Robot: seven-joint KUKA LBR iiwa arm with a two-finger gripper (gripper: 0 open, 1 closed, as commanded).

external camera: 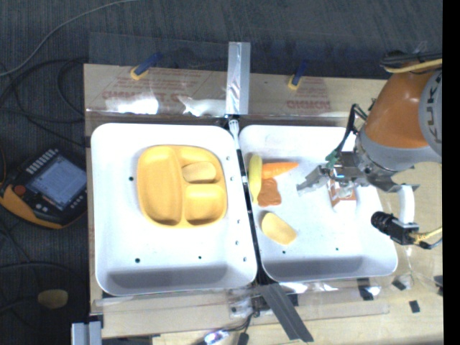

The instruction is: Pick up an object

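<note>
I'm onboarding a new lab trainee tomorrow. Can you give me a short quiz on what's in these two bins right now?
1. True or false: the yellow divided tray lies in the left bin.
2. Which item lies nearest the front of the right bin? A) the carrot B) the pale yellow potato-shaped piece C) the orange lump
3. Fill in: a tan bread-like piece sits in the tray's upper ___ compartment.

Key
1. True.
2. B.
3. right. The gripper hangs over the right bin, to the right of the carrot.
</note>
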